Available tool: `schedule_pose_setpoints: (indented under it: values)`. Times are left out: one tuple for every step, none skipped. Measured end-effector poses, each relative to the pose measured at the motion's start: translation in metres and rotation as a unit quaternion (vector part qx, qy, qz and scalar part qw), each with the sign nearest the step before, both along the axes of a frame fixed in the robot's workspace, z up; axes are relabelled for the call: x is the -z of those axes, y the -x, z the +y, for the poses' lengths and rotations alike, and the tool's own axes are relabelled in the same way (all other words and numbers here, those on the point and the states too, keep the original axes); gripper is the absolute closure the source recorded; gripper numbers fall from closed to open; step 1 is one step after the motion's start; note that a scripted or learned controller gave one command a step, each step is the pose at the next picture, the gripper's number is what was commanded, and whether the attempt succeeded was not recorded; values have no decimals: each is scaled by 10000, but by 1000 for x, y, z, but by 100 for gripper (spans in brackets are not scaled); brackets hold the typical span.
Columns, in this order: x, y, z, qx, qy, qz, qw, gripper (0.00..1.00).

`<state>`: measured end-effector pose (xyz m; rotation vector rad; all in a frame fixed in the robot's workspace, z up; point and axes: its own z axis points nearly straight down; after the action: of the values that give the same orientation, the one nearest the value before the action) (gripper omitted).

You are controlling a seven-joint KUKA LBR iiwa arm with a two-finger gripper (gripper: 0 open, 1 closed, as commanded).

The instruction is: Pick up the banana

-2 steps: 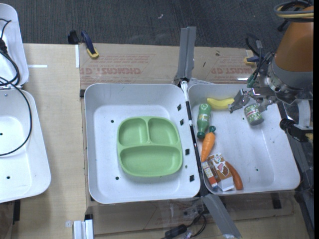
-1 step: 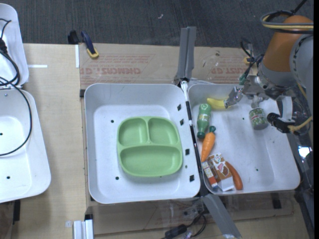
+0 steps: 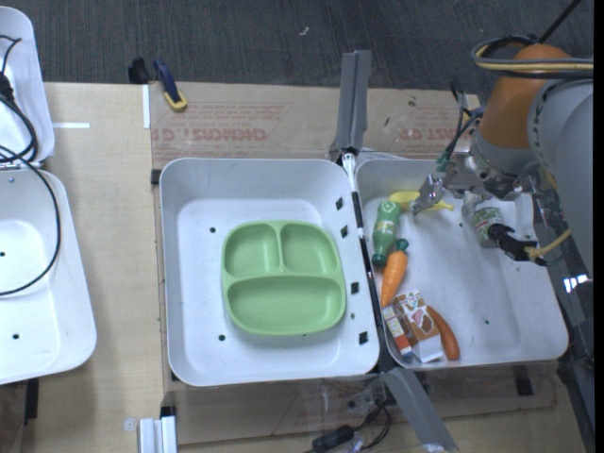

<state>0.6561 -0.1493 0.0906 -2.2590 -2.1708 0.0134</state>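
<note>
Here the banana (image 3: 408,197) lies touching the jaws (image 3: 429,196); their spread I cannot tell.

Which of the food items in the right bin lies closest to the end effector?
The banana, yellow, at the bin's far edge beside the end effector; the green bottle, carrot and carton lie farther off.

One fixed camera looks down at a slant from above the near side, taking in both white bins (image 3: 175,281) and the arm (image 3: 557,111) at right.
</note>
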Motion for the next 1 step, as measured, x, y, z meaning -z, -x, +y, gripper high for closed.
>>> schedule_pose_setpoints:
  values:
    - [-1, 2, 31, 36, 6, -33, 10000, 0]
